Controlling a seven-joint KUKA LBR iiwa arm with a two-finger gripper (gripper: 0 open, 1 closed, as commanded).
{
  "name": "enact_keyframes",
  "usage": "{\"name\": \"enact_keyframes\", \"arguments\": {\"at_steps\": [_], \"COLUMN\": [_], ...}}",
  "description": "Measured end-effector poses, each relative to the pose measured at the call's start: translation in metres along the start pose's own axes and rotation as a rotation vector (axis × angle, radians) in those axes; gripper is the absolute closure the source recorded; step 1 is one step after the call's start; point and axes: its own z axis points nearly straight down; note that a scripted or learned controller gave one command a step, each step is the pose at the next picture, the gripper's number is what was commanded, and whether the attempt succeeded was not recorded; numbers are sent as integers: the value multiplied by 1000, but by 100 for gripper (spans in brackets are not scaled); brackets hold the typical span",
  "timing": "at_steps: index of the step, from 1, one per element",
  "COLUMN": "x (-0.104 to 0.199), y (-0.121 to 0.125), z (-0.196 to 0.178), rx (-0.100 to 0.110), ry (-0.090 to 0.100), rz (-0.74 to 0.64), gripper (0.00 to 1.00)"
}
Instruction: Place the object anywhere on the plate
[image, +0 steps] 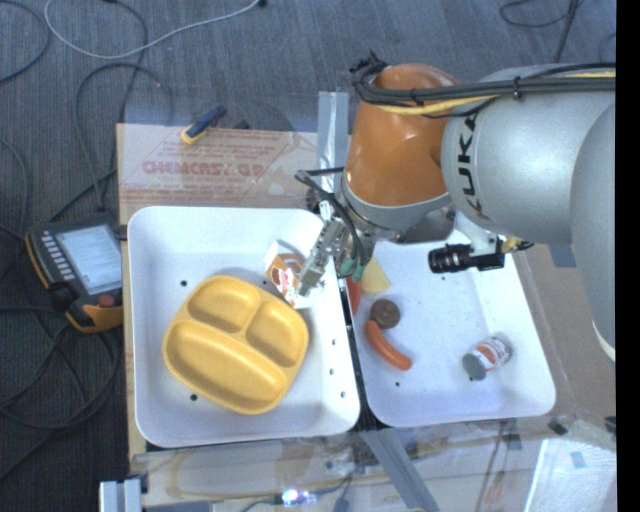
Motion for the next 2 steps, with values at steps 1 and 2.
{"name": "enact_keyframes", "arguments": {"at_steps": [1,2], "x": [0,-1], "y": [0,1], "z": [0,-9], "rx": [0,-2], "ry": [0,-1], "rz": [0,2], "gripper": [0,100]}}
